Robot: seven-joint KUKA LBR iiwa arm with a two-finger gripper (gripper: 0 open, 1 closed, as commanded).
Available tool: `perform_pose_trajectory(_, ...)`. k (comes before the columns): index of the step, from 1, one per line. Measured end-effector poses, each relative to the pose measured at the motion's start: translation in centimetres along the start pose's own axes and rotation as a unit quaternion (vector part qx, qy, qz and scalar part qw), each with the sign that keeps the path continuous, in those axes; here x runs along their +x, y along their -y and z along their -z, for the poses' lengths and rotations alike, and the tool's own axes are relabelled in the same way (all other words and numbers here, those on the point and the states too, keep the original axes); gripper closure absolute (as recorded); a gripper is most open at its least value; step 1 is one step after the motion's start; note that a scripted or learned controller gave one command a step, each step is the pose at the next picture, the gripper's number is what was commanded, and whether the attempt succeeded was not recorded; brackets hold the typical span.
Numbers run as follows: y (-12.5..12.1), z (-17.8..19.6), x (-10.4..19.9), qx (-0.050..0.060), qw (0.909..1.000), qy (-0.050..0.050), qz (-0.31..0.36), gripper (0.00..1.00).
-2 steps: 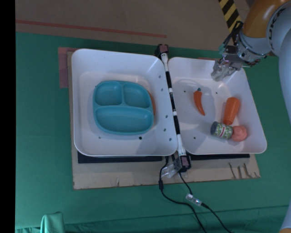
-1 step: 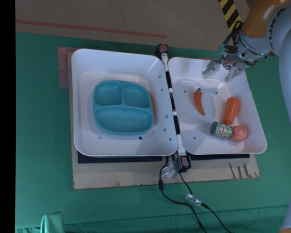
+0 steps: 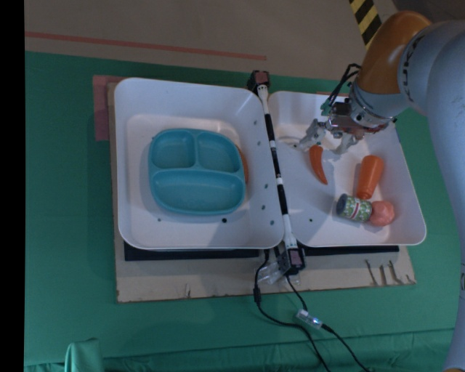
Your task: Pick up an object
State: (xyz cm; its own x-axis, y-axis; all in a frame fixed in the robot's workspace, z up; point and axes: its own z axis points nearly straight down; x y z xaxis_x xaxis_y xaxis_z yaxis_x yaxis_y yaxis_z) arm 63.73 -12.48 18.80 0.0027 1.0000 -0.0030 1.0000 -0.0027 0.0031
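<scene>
Over the right-hand bin (image 3: pixel 407 218), the gripper (image 3: pixel 328 142) of a grey arm with an orange band hangs low, its two pale fingers spread apart on either side of the top of a small red-orange pepper-shaped toy (image 3: pixel 318 166). That toy lies on the bin floor, pointing toward the near edge; it looks unlifted, and whether the fingers touch it cannot be told. So the pick seems only at the approach stage: closing and lifting are judged to remain.

To the right of the toy lies an orange carrot-like piece (image 3: pixel 369 176), tilted. Nearer the viewer sit a small can (image 3: pixel 354 208) on its side and, touching it on the right, a pinkish round object (image 3: pixel 383 211).

The left-hand bin (image 3: pixel 131 109) holds a teal divided plate (image 3: pixel 196 172) with three compartments. A black-and-white strip (image 3: pixel 276 167) runs between the two bins.

Both bins rest on a brown board (image 3: pixel 160 283) on a green table cover (image 3: pixel 65 218). Cables (image 3: pixel 305 320) trail off the near edge. Beyond the cover, at the far side, is tan floor with a red line (image 3: pixel 145 45) and a yellow-and-black hazard stripe (image 3: pixel 365 18).
</scene>
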Motion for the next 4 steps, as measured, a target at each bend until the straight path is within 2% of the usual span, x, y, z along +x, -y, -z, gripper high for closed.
perform_pose_trajectory(1, -0.2, 1.0, -0.2, -0.002, 1.0, 0.001, -0.001, 1.0)
perform_pose_trajectory(2, -3.8, 5.1, -6.3, 0.001, 1.0, 0.0, 0.0, 1.0)
perform_pose_trajectory(3, 2.2, 6.7, -6.3, 0.003, 1.0, -0.001, -0.001, 1.0)
perform_pose_trajectory(4, 7.7, 5.7, -6.3, 0.003, 1.0, -0.001, -0.001, 1.0)
